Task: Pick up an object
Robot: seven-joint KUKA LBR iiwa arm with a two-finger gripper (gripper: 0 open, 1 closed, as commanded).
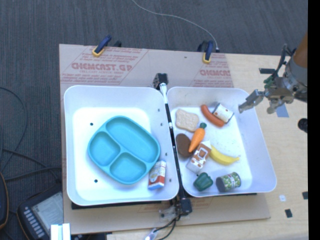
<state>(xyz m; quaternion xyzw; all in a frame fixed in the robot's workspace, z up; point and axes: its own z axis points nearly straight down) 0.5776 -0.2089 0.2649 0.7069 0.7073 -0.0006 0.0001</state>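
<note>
The objects to pick from are lying clustered in the right white bin point(265, 164): a red toy sausage point(210, 115) and a small white carton with a dark end point(223, 112) are sitting toward the far edge, a tan slice of toy bread point(186, 119) is resting near the far-left corner, an orange toy carrot point(197, 137) is leaning over a brown oval piece point(183, 144) against the left wall, and a white-and-orange juice box point(199, 156) is lying just beside a yellow toy banana point(223, 157). Toward the near edge a dark green toy pepper point(203, 182) and a green-labelled tin can point(229, 181) are sitting side by side. They look tumbled in at random, so several are touching, which may be making a clean grasp harder. The gripper point(270, 97) is hanging above the right bin's far-right corner, apart from every object, with nothing between its fingers; whether the claw is open or closed I cannot tell. In the left white bin point(70, 149) a light blue three-compartment plastic tray point(123, 149) is lying in the middle, with a small red-and-white can point(157, 175) tipped at its near-right corner. Both bins are sitting on a brown cardboard sheet point(100, 64) held by two blue-and-yellow clamps point(102, 45) at its far edge, over grey carpet point(45, 19).
</note>
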